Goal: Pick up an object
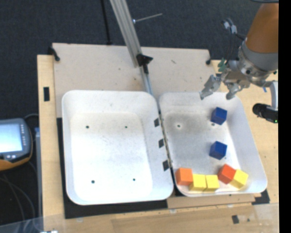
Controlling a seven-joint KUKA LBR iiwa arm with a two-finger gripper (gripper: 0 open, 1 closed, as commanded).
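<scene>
Blocks lie along the lower edge of the right bin (250,144): orange block (185,175), two yellow blocks (205,182), red-orange block (227,173), yellow block (240,178). Mid-bin sit two blue cubes (218,150), (219,115). At upper right, the gripper (218,92) hovers with fingers spread wide, holding nothing.
</scene>
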